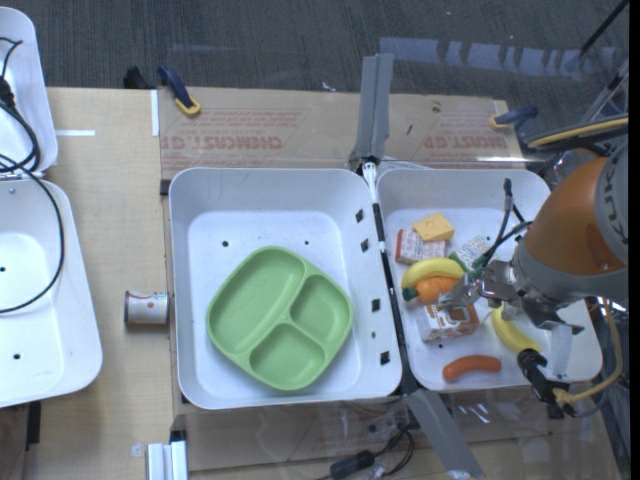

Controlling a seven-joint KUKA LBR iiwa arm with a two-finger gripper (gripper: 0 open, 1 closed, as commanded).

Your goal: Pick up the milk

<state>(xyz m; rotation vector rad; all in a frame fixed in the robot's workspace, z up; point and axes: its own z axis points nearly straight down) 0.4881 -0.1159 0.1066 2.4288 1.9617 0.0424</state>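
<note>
— Right, where's the milk (449, 320)?
— Lying in the right bin (530, 370), just below the banana (432, 270) and the orange (434, 289), with a sausage (471, 367) further down.
— And the gripper (468, 293)?
— Right over the carton's top edge; whether it's open or clamped, I can't tell.

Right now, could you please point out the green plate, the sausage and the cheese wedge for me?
green plate (252, 298): camera view, on its large compartment.
sausage (471, 367): camera view, on its middle.
cheese wedge (433, 228): camera view, on its top face.
</note>
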